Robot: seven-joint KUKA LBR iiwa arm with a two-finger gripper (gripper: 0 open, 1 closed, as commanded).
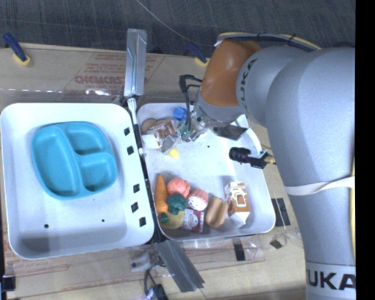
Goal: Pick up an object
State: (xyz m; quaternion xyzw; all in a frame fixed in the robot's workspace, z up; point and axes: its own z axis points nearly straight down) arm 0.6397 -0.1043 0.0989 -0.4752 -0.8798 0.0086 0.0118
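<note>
My gripper [186,130] is low over the far left part of the right bin [206,161], under the orange wrist band. Right beside it on the left lies a brown and white packet [162,132], and a small blue item [179,112] sits just behind it. A little yellow piece [173,154] lies on the bin floor in front of the gripper. Whether the gripper touches the packet I cannot tell.
Along the near edge of the right bin lie a carrot [160,192], a pink ball [178,186], a green item [175,204], a red and white can [194,219], a bun [215,212] and a small carton [239,197]. The left bin [25,230] holds a blue divided plate [75,158].
</note>
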